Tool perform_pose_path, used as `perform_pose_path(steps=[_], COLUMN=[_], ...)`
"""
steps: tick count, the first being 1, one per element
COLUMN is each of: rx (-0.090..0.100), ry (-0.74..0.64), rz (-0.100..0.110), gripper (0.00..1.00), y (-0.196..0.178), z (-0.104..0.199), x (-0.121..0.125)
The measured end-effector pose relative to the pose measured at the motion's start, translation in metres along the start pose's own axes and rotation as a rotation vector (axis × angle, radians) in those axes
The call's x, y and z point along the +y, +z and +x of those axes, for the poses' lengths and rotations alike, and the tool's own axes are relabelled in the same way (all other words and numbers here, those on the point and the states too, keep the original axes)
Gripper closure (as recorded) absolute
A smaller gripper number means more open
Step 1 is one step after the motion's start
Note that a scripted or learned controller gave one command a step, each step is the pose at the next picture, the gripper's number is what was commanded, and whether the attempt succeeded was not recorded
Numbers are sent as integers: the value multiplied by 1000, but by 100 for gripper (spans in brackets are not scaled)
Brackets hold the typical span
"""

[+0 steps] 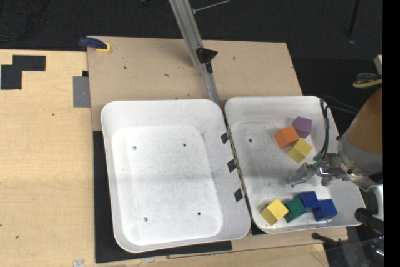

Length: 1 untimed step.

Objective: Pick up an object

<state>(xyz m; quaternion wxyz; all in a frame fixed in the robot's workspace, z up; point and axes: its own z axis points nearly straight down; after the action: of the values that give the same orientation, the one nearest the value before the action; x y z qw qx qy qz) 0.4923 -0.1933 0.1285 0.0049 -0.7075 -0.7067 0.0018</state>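
The tool [300,176] sits low inside the right bin [262,110], reaching in from that bin's right wall, with its grey fingers pointing left over bare white floor. Nothing lies between them, and how far apart they stand I cannot tell at this slant.

The blocks fall into two groups. Just above the tool are a yellow block [300,150], an orange block [287,137] and a purple block [303,126], close together, the yellow one nearest the fingertips. Below it, near the front wall, lie a second yellow block [273,211], a green block [294,208] and two blue blocks [315,204], touching or nearly so.

The best choice looks like the upper yellow block: it is nearest and has free floor on its lower and left sides. The fingers should straddle two opposite flat faces, come straight down, and close only once they are level with it, so the orange block beside it is not nudged.

The front cluster is packed tight and close to the rim, leaving little space for a finger. The middle of this bin is open, and the left bin [125,119] offers wide room.
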Motion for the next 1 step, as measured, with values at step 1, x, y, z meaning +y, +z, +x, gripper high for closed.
perform_pose_path(steps=[1], rx=[-3], ry=[1], rz=[-8], gripper=[0], y=[38], z=[0], x=[1])
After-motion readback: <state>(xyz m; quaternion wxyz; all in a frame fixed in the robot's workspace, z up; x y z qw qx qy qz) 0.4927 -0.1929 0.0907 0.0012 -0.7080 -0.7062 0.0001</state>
